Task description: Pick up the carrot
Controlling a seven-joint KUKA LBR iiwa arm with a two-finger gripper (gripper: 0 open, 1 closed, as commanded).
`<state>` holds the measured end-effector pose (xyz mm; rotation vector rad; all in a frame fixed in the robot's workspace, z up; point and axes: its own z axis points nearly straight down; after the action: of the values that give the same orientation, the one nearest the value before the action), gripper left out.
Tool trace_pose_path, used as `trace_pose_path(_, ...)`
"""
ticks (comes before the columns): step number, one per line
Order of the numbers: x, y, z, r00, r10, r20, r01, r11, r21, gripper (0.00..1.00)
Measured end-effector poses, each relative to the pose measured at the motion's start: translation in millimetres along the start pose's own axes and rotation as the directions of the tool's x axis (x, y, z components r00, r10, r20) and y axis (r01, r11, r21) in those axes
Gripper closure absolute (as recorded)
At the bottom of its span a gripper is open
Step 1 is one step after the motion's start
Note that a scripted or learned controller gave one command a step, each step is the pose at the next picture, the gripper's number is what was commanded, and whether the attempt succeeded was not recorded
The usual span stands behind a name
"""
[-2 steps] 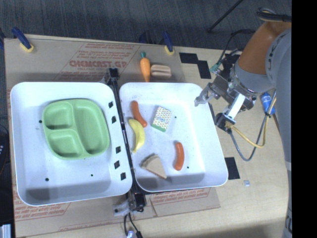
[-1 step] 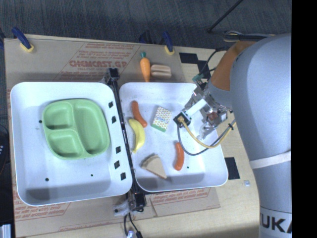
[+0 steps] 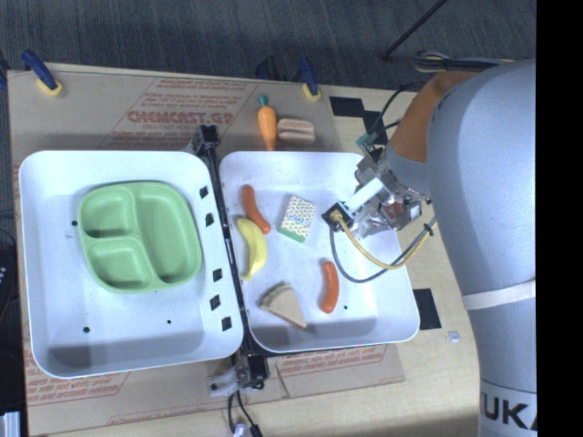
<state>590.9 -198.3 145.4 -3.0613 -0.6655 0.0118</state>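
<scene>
The carrot [image 3: 266,124] is lying on the bench just beyond the far rim of the right bin [image 3: 401,312], outside it, beside a hot dog bun [image 3: 295,131]. The gripper [image 3: 357,215] is hanging over the right part of that bin, well apart from the carrot; cannot tell how its jaws are standing. A banana [image 3: 252,246], two sausages [image 3: 329,286] and a sandwich wedge [image 3: 284,306] are sitting inside.

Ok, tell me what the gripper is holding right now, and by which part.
Nothing shows between the fingers of the two-finger gripper. It hovers over the right white bin, while the orange carrot with the green top lies outside the bin on the bench beyond its far rim.
</scene>
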Motion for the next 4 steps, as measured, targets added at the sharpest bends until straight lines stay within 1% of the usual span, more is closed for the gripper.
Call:
trace_pose_path(1, -14.0, 6.9, -34.6, 0.951, -0.310, 0.000, 0.310, 0.951, -0.009, 1.00)
trace_pose_path(2, -102.1, -40.0, -72.0, 0.761, -0.649, 0.002, 0.649, 0.761, -0.006, 1.00)
trace_pose_path(3, -55.3, -154.4, -102.4, 0.729, -0.685, 0.003, 0.685, 0.729, -0.007, 1.00)
trace_pose_path(4, -86.1, -90.4, -153.1, 0.557, -0.830, 0.006, 0.830, 0.557, -0.008, 1.00)
